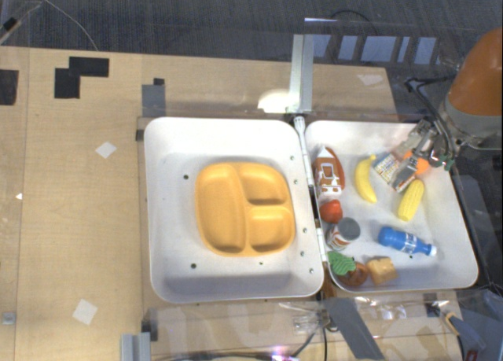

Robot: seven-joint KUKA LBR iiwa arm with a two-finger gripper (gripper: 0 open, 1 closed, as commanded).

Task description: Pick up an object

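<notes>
Yellow corn (411, 198): we are judging this the nearest pick, lying in the right bin (464, 261) just below the gripper (415, 161).
Gripper: we are seeing it hanging at the bin's upper right; whether its fingers are parted or clenched, we cannot tell.
Neighbours: we are noting a banana (365, 179) beside the corn and a blue bottle (405, 242) below, crowding any approach.
Left bin (169, 218): we are finding an orange tray (244, 208) resting there, well apart.

One fixed overhead view, slanted down on both white bins (157, 218), fairly near.
</notes>
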